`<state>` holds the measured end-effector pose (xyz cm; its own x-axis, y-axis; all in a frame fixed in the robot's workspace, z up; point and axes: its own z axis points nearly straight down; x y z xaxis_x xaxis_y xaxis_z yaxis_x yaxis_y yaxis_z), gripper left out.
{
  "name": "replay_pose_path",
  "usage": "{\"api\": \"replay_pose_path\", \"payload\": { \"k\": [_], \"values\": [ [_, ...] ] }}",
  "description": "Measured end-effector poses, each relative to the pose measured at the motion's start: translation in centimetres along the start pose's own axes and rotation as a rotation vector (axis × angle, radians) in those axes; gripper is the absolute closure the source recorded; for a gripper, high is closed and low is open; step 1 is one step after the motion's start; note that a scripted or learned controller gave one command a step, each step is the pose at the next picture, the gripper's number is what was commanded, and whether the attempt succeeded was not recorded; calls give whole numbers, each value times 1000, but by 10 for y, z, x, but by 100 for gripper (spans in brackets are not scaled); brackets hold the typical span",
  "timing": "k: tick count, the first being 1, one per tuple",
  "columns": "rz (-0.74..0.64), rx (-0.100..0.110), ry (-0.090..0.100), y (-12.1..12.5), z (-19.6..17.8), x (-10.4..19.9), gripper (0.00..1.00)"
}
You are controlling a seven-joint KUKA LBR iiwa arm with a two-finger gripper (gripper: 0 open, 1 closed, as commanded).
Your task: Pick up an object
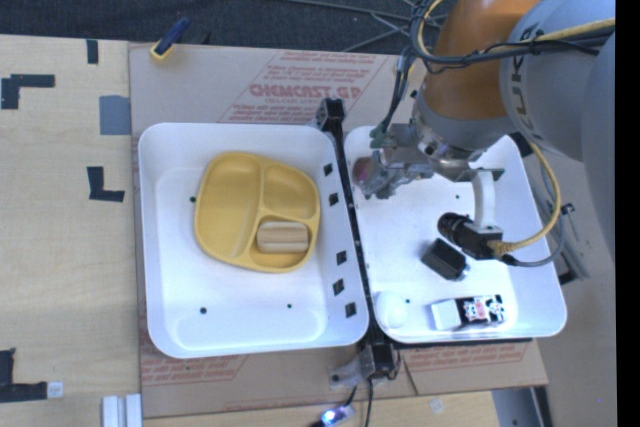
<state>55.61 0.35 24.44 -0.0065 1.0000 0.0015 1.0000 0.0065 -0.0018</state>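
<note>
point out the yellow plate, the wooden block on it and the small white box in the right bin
yellow plate (pixel 232 200): camera view, on its bare large compartment
wooden block (pixel 283 237): camera view, middle of its top
small white box (pixel 468 312): camera view, middle of its top

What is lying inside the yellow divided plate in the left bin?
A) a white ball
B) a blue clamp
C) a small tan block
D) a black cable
C: a small tan block sits in the lower right compartment of the yellow plate, which rests in the left bin.
</note>
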Motion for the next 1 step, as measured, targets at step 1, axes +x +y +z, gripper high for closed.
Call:
{"api": "replay_pose_path", "payload": {
  "k": [1],
  "values": [
    [0, 1, 0, -11, -2, 49, 100]
  ]
}}
